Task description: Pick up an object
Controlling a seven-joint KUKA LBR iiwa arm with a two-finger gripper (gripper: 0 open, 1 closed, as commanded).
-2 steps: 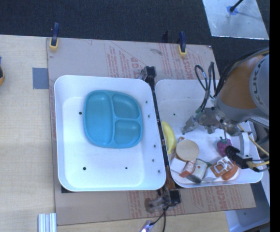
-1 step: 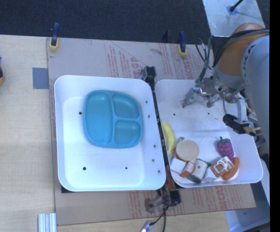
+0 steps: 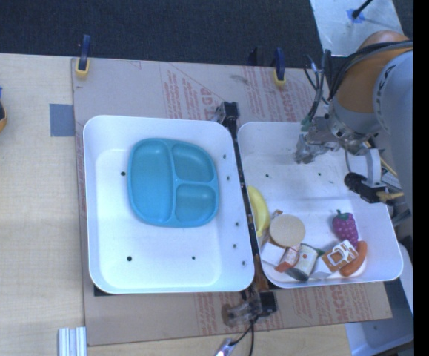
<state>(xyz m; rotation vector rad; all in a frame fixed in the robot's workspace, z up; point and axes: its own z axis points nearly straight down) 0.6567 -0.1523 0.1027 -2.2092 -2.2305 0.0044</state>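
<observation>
Two shallow white bins side by side at centre frame. Left bin [image 3: 103, 199]: a blue three-compartment plate [image 3: 173, 182] lying flat in its upper half. Right bin [image 3: 273, 143]: toy food gathered along its lower edge, namely a banana [image 3: 258, 209] against the left wall, a round tan biscuit-like piece [image 3: 287, 230], a small can [image 3: 303, 260] on its side, a purple grape bunch [image 3: 345, 226], and an orange piece beneath a small carton [image 3: 340, 256]. The gripper [image 3: 312, 149] hangs over the bin's upper part, well apart from the food; whether its fingers are parted cannot be told. The arm [image 3: 370, 80] enters at upper right.
</observation>
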